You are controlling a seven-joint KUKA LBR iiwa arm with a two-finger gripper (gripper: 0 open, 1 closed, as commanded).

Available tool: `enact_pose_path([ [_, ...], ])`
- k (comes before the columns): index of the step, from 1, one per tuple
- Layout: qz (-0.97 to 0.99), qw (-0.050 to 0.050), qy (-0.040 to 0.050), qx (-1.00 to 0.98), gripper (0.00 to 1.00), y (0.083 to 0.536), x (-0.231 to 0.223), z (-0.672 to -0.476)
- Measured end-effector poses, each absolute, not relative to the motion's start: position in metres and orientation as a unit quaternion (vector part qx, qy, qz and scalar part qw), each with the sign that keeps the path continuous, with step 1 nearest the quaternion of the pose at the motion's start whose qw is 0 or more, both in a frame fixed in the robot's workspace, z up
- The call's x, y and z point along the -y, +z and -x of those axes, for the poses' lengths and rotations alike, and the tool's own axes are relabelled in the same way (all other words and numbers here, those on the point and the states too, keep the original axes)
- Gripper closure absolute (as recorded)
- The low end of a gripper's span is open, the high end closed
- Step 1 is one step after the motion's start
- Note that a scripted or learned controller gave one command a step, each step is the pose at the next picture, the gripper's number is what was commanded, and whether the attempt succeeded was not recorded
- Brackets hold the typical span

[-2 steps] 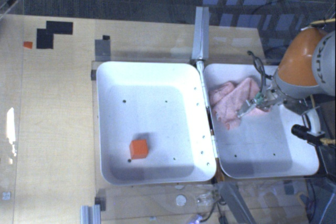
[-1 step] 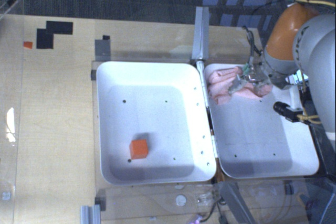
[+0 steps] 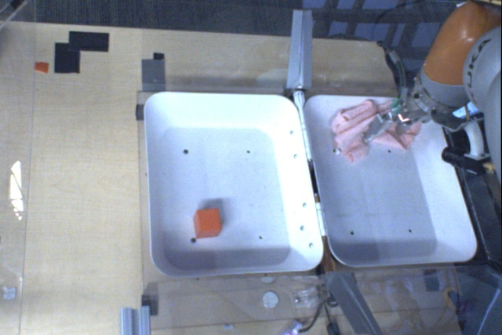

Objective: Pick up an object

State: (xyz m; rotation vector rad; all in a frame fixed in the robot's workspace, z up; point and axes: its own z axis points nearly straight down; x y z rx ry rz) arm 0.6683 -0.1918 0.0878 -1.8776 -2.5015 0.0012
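One pink cloth point(image 3: 357, 129) lies crumpled in the right bin point(image 3: 392, 231), touching the gripper point(image 3: 388, 121); whether its jaws are parted or closed, I cannot tell.

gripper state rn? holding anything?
Gripper: over the pink cloth in the right bin; open or closed, holding or not, cannot be told.

Reached in from about three o'clock, grey arm point(image 3: 482, 74) bent at the upper right, orange band point(image 3: 455, 43) showing above the wrist near two o'clock. Angled down and toward nine o'clock, wrist low. Pincer point(image 3: 382, 125) sat at the end of the arm, left of the wrist; too small and blurred for more.
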Motion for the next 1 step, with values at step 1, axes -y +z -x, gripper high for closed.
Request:
enact_pose_path([
  [1,0.598,-0.003,-0.0012,0.802,1.0,0.1017,0.1916,-0.6723],
])
